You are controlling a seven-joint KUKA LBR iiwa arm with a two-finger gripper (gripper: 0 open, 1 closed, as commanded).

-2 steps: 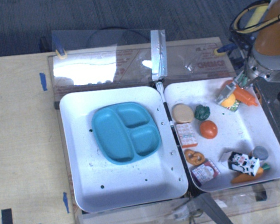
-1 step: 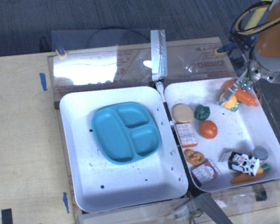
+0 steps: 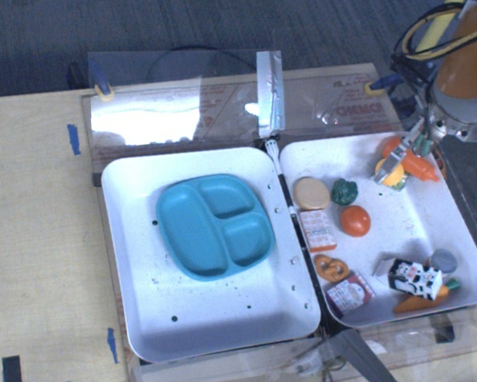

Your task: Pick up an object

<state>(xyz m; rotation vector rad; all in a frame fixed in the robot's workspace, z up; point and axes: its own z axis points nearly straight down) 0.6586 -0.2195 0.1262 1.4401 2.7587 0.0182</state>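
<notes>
Orange plastic toy carrot (image 3: 422, 168) sits at the right white bin's (image 3: 471, 241) two o'clock corner, under the pincer (image 3: 399, 157); pincer's state cannot be told. Light, stiff, slippery: grip mid-body.

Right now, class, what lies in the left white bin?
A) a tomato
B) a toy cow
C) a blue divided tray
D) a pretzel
C: the blue divided tray lies alone in the left white bin; the food toys are in the right bin.
</notes>
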